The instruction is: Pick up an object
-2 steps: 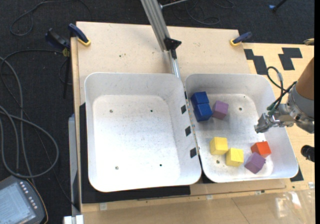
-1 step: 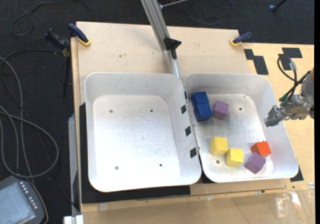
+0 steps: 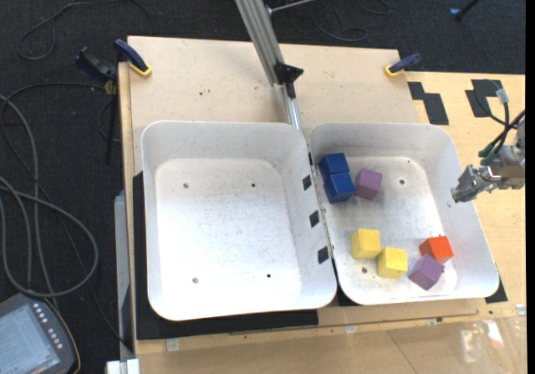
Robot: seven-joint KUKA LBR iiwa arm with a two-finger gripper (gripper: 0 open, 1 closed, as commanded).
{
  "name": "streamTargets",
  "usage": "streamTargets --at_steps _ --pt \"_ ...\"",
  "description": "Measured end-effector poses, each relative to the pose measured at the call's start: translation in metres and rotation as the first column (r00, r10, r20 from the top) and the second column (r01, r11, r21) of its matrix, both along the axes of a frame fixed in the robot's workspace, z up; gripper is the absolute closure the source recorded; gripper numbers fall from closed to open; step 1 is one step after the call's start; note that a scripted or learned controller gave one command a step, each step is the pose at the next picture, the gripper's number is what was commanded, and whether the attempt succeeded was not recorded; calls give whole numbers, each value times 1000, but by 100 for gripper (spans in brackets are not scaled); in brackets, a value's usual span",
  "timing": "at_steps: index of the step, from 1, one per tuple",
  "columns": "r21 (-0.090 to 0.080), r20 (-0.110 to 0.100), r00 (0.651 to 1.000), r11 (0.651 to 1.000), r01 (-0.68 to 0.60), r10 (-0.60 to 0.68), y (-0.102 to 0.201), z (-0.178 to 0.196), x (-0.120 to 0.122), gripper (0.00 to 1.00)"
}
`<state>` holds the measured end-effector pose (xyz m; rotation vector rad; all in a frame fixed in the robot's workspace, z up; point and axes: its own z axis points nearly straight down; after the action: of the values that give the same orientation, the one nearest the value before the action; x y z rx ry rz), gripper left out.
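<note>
Two white bins sit side by side on the bench [image 3: 209, 84]. The right bin [image 3: 435, 142] holds a blue block [image 3: 337, 176] near its left wall, a purple cube [image 3: 369, 182] beside it, two yellow cubes [image 3: 379, 253], an orange cube [image 3: 436, 248] and another purple one [image 3: 427, 271] toward its front edge. The gripper [image 3: 465, 188] hangs over that bin's right rim.

White bins [image 3: 226, 146] hold blue [image 3: 337, 176], purple [image 3: 369, 183], yellow [image 3: 365, 243] and orange [image 3: 436, 248] blocks.

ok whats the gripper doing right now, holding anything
gripper: at the right bin's right rim, nothing seen in it; open or shut cannot be told.
</note>
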<state>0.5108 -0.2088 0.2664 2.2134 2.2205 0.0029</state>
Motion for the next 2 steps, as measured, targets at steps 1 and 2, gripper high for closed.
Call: streamTargets --at_steps 1,2 --pt "3 -2 1000 1000 -4 4 40 3 24 100" --pt "3 -4 1000 1000 -4 4 79 0 45 100"
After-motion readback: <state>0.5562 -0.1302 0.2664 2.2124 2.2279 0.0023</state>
